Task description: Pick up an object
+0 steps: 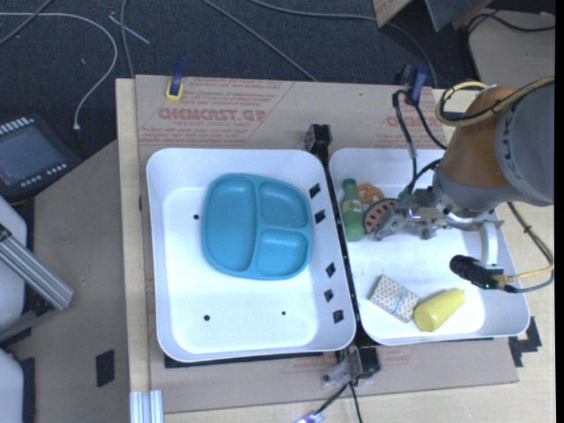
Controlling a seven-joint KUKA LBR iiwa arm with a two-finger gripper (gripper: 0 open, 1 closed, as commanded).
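Cardboard-topped bench space is taken up by two white bins (176, 324). At the right bin's ten o'clock, the gripper (388, 222) is lowered beside a green bottle (352, 214); its opening cannot be told. A crowded grasp could slip. The bottle is small and lies flat.

Divided plate (257, 226) in left bin (167, 263); bottle (439, 309) in right bin (388, 329).
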